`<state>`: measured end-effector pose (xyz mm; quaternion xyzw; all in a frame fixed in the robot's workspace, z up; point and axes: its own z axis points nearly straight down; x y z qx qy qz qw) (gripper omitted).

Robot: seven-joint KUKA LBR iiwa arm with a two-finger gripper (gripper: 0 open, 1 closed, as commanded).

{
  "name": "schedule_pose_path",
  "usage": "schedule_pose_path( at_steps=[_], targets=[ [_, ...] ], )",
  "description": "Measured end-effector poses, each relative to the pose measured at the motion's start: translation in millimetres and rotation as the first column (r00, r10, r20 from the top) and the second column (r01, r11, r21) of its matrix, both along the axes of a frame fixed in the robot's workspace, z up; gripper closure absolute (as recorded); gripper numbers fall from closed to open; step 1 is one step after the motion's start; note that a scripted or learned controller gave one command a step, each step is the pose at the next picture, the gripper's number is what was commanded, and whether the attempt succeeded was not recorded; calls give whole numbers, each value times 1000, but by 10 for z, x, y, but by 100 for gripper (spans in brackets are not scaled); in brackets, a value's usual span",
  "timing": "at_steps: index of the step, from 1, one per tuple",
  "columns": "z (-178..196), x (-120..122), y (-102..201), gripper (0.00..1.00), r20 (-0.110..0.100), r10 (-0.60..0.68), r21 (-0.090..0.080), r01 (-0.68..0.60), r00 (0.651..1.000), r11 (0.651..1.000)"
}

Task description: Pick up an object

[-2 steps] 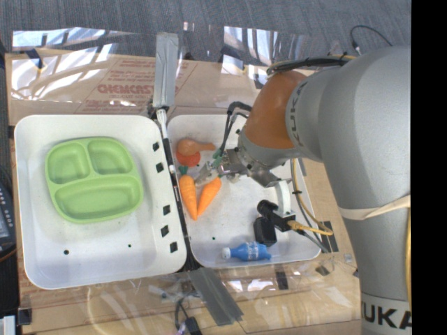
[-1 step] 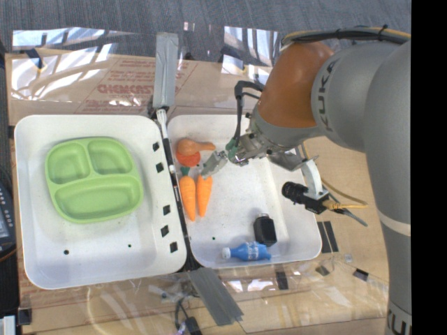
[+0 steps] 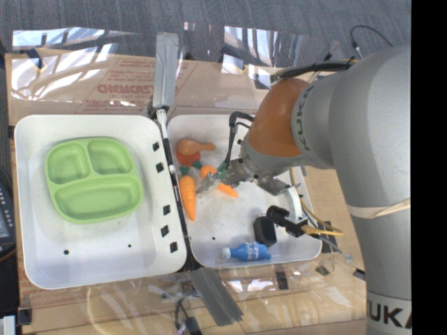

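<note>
We are seeing a thick, smooth grey arm (image 3: 363,124) with an orange band (image 3: 276,121) at centre right. Black "KUKA" lettering is showing at lower right and beside the band. A black cable (image 3: 314,66) is running along the arm's upper edge.

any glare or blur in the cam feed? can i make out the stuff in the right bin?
Camera view: strong glare on the clear plastic sheeting behind the bins; the bins themselves evenly lit, soft shadows. Carrot, blue bottle and green tray are sharp; the gripper is small and cluttered, so its state is unclear.
</note>
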<state>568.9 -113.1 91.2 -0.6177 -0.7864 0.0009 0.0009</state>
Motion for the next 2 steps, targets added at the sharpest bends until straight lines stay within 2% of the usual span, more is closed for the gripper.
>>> schedule_pose_path(
  at_steps=[1,2],
  targets=[
    [95,-1,3,100,-2,5,0,-5,1000,1000],
    [1576,162,313,100,4,-124,0,124,992,992]
  ],
)
